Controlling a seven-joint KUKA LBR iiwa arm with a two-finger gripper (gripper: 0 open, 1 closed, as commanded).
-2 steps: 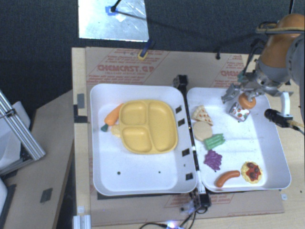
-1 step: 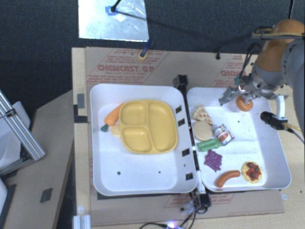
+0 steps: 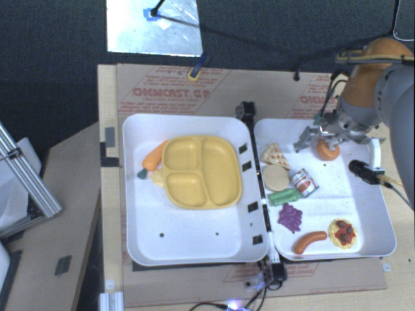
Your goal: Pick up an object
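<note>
My gripper [image 3: 319, 139] hangs over the far part of the right bin [image 3: 373, 203], reaching in from the right. An orange round thing [image 3: 328, 151] lies right beneath it, partly covered by it; whether the gripper touches it is unclear. To the left of the gripper lie a pizza slice [image 3: 274, 154], a tan round biscuit [image 3: 276, 177] and a small can [image 3: 303, 182]. Nearer the front are a green pickle [image 3: 284, 197], purple grapes [image 3: 290, 217], a sausage [image 3: 309, 241] and a small round pizza [image 3: 342, 232].
The left bin [image 3: 139, 225] holds a yellow divided plate [image 3: 198, 172] with a carrot [image 3: 154, 155] at its left edge. A black hinge strip [image 3: 259, 186] runs between the two bins. A shiny metal sheet [image 3: 154, 17] lies beyond the bench.
</note>
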